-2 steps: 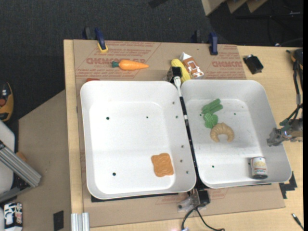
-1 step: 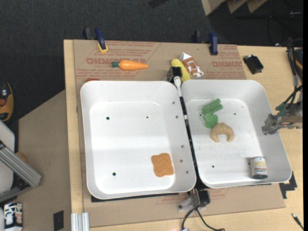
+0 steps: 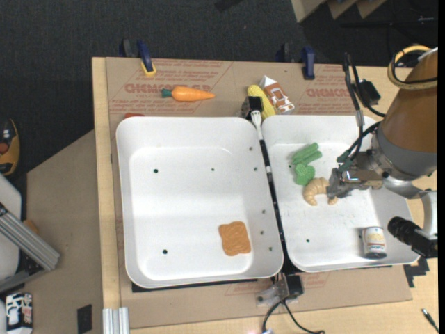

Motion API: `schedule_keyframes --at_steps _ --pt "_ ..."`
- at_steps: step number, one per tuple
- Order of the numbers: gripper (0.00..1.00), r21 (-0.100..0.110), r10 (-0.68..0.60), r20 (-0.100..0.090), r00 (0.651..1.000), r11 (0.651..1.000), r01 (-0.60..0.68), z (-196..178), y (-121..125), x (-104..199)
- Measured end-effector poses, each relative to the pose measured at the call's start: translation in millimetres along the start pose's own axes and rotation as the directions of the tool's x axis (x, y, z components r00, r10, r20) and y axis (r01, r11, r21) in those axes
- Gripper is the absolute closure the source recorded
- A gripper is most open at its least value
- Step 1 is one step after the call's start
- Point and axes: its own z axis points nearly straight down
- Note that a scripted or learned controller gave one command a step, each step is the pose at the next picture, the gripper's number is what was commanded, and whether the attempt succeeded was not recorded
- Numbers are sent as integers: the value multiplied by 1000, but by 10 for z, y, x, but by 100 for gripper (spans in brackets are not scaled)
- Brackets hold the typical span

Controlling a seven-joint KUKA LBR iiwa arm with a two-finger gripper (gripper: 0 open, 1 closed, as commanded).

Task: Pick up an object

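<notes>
Croissant [image 3: 314, 189]: lies in the right bin [image 3: 327, 256], beside the green toy [image 3: 304, 163].
Gripper [image 3: 338, 191]: low at the croissant's right end; finger opening cannot be told.
Can [image 3: 373, 242]: near corner.

Tan croissant [image 3: 314, 189] lying flat, right bin centre

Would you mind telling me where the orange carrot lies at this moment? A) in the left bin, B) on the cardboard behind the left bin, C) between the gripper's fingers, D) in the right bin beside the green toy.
B: the carrot rests on the brown cardboard beyond the far rim of the left bin, outside both bins and well away from the gripper.
</notes>
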Motion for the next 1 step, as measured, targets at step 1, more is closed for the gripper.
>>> schedule_keyframes --at_steps 1 --pt "0 0 10 3 1000 1000 -10 1 -4 -60"
